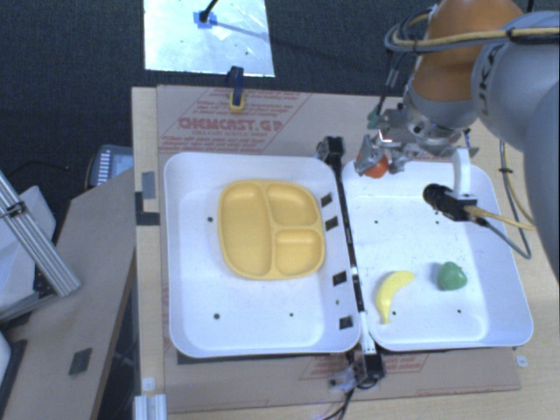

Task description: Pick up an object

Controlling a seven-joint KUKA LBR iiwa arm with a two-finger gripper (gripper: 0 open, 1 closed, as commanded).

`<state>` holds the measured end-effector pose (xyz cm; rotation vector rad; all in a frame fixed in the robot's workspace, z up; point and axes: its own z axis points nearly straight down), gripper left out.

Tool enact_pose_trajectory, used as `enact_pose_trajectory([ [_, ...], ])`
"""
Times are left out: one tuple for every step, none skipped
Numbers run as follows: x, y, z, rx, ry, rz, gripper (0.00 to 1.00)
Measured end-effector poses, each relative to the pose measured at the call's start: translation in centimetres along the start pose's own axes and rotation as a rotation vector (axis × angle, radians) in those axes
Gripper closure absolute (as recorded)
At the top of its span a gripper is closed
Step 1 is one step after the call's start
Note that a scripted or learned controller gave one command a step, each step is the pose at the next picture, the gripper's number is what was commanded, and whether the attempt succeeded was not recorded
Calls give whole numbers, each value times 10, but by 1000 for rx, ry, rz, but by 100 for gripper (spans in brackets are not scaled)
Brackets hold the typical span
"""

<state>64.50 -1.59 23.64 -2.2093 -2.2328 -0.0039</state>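
Even, bright overhead lighting; white bins (262,339) slightly overexposed, glare on the foil sheet (208,24), soft shadows, mild overall blur.

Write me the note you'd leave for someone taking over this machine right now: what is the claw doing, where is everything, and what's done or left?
Gripper: at the far left corner of the right bin, with a small orange-red object at its tip. Whether the object is actually held is unclear.
Right bin: yellow banana and green object lie loose near the front.
Left bin: yellow divided tray sits in the middle.
Done: arm is down at the orange-red object.
Left: confirm the grasp and lift it clear.
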Motion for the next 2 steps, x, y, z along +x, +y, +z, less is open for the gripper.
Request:
enact_pose_trajectory([
  [61, -8, 10, 1, 0, 0, 100],
  [113, -6, 21, 1, 0, 1, 100],
])
